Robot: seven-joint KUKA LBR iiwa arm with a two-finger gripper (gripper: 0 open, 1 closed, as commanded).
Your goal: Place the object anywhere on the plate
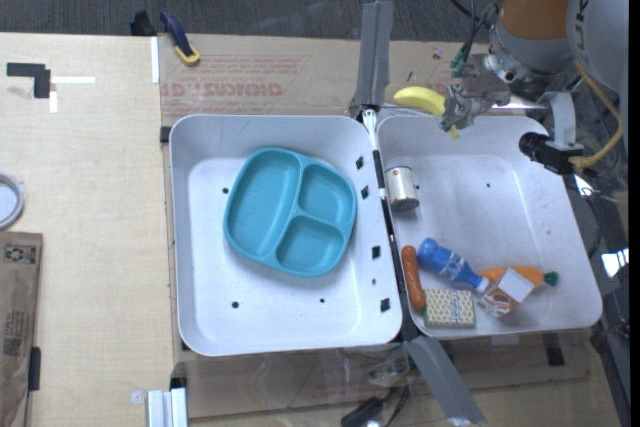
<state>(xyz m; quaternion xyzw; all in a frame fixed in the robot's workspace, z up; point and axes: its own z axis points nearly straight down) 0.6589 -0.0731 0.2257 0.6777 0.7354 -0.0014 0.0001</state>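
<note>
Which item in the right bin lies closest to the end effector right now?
The yellow banana, on the far rim of the right bin, just left of the end effector. The can and the near-corner cluster lie farther away.

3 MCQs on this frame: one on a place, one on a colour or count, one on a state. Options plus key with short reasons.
1. Where does the blue plate lie?
A. In the left bin
B. In the right bin
C. On the bench outside the bins

2. How many compartments does the plate have?
A. Two
B. Three
C. Four

3. What is on the plate right now?
A. The banana
B. The blue bottle
C. Nothing; its compartments are bare

Key:
1. A, the plate sits inside the white walls of the left bin.
2. B, its ridges split it into one long section and two smaller ones.
3. C, the banana lies at the right bin's far rim by the gripper, and the bottle lies near that bin's front edge.
</note>
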